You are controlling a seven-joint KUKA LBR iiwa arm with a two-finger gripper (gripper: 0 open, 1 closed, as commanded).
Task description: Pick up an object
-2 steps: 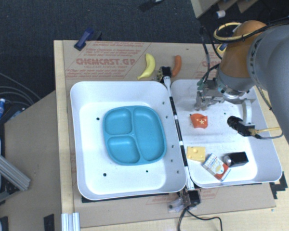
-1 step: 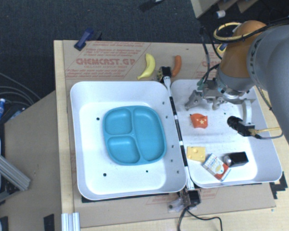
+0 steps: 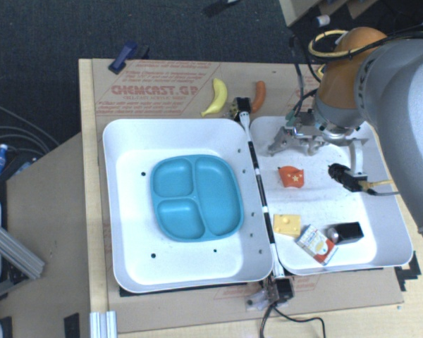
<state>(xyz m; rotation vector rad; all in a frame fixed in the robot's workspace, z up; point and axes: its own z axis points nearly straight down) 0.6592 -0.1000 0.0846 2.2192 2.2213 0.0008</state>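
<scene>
Reaching in from the right, the arm (image 3: 381, 83) hangs its tool (image 3: 296, 141) over the back of the right bin (image 3: 388, 248); whether it is released or clenched, I cannot tell. Just below it lies a red piece (image 3: 291, 177), apart from it. Nearer the front lie a yellow block (image 3: 287, 224), a small carton (image 3: 316, 243) and a black item (image 3: 345, 232). A blue tray (image 3: 196, 196) sits in the left bin (image 3: 123, 189). On the table (image 3: 158, 90) behind lies a banana (image 3: 216, 97).
</scene>
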